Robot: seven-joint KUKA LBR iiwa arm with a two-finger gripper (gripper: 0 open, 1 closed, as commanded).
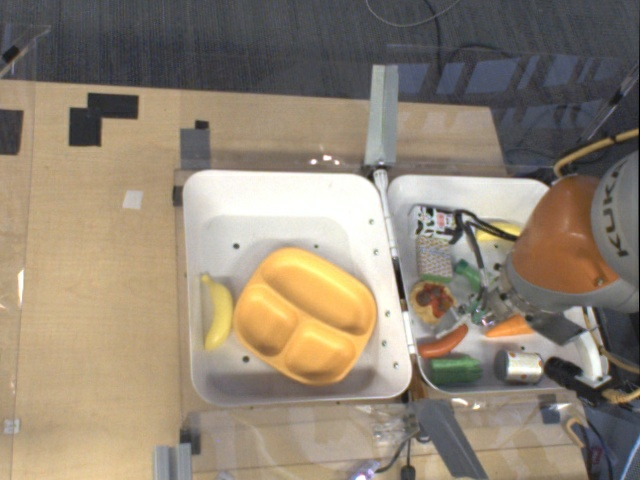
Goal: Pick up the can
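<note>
Arm enters from the right, orange band over the right bin (400,268); wrist angled down-left, gripper (478,308) low among the clutter at mid-bin. Cannot tell how the claw stands. Can (521,366) lies on its side at the near edge, long axis left-right, just right of a green item (455,370).

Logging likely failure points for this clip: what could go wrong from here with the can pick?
1. The can lies on its side in the right bin, so it may roll away on contact.
2. A carrot and a green vegetable lie close by; the gripper might catch one instead.
</note>
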